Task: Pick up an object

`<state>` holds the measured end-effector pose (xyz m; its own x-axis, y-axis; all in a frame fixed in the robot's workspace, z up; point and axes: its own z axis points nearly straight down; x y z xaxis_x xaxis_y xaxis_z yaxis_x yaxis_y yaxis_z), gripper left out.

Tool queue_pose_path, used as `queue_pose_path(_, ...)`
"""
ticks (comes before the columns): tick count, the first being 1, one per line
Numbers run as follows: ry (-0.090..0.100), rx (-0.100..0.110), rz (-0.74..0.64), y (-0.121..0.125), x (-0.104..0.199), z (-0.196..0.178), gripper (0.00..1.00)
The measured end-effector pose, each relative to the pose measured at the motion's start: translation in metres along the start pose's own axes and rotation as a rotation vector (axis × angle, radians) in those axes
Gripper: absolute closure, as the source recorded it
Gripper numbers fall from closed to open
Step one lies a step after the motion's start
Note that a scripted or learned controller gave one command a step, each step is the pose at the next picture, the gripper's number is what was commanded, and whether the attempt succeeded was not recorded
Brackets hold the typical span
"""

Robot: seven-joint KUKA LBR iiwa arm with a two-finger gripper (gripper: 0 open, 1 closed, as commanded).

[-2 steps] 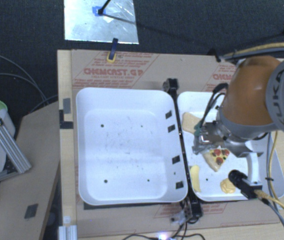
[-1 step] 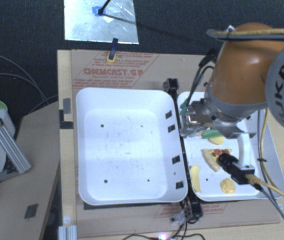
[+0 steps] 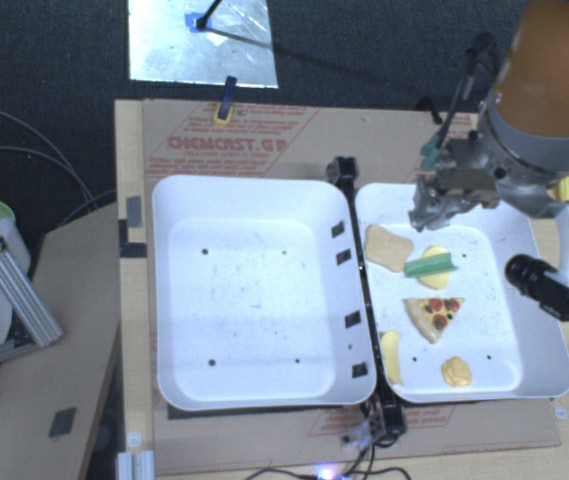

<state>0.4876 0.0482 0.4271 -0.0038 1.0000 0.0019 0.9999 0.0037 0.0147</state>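
The gripper (image 3: pixel 426 218) hangs over the right bin (image 3: pixel 534 373), just above a tan bread slice (image 3: pixel 388 249); whether its fingers are wide or narrow I cannot tell. A green piece (image 3: pixel 429 264) and a pizza slice (image 3: pixel 433 315) lie close by; red mirrored lettering on the worktop's cardboard sheet (image 3: pixel 254 140) seems to read "CHEMCAST".

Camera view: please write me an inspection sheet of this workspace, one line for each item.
Surface: two white bins side by side, left bin, right bin, on a brown board.
Job's things: in the right bin, tan bread slice, green piece on a yellow piece, pizza slice, yellow strip, yellow lump.
Clutter: nothing seen.
Grippers: claw hangs above the right bin's far side.
Cables: black cables on the dark floor, left.
Surroundings: metal sheet beyond the board.
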Motion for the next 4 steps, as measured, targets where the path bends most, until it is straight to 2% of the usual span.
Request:
queue_pose_path(1, -0.003, 0.012, 0.009, -0.001, -0.066, 0.031, 1.00)
queue_pose_path(2, -0.004, 0.024, 0.012, -0.006, -0.146, 0.160, 1.00)
queue_pose_path(3, -0.002, 0.011, 0.002, -0.006, -0.144, 0.332, 1.00)
queue_pose_path(4, -0.002, 0.012, -0.002, 0.012, -0.134, 0.335, 1.00)
